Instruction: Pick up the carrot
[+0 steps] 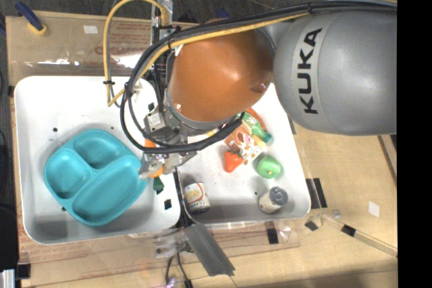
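1. The gripper [156,168] hung over the divider between the two white bins [27,145], at 3 o'clock of the teal divided plate [94,175].
2. An orange sliver, apparently the carrot [156,173], sat at the fingers; whether they gripped it could not be told.
3. Recommended: confirm closure on the carrot, then lift vertically, clear of the plate rim and the small can [196,195].
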Robot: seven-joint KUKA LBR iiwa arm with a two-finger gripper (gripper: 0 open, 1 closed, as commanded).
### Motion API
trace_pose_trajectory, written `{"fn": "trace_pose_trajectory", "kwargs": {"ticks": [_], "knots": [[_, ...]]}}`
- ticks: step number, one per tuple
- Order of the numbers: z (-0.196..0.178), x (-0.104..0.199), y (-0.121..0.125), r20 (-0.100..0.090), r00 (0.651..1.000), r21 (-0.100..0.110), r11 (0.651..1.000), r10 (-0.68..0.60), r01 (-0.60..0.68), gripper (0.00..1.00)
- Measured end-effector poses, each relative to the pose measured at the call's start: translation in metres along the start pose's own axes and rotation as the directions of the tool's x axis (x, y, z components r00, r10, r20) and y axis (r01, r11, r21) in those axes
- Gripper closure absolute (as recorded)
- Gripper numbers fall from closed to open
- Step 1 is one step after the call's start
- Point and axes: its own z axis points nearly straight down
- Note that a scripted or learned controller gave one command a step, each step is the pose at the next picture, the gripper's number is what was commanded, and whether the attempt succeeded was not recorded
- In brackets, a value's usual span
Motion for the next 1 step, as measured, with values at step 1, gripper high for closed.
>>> {"fn": "trace_pose_trajectory", "kwargs": {"ticks": [1], "knots": [[0.0086,0.0455,-0.0066,-0.001,0.999,0.0,0.999,0.034,-0.034,1.0]]}}
